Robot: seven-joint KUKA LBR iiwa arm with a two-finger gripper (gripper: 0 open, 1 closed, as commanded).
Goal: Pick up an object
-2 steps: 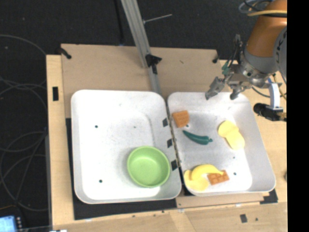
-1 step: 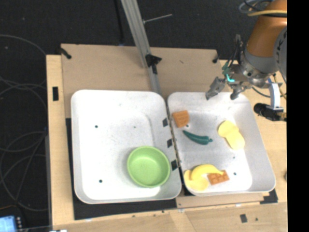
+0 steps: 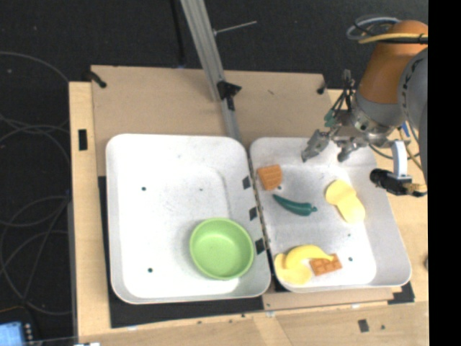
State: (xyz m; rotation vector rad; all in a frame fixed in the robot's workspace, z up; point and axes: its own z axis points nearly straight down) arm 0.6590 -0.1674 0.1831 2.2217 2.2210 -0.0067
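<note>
My gripper (image 3: 329,150) hangs open over the far edge of the right bin (image 3: 382,265), with nothing between its fingers. Below it in that bin lie an orange block (image 3: 270,177), a dark green pepper-shaped piece (image 3: 294,205) and a pale yellow piece (image 3: 345,200). At the near edge of the same bin a yellow banana-shaped piece (image 3: 301,260) rests with a small orange waffle-patterned piece (image 3: 325,265) beside it. A green bowl (image 3: 221,248) sits in the left bin (image 3: 144,171).
A grey metal pole (image 3: 209,56) slants up from the back of the bench between the two bins. The grey arm with its orange band (image 3: 389,63) comes in from the right. Cables lie on the dark floor at left.
</note>
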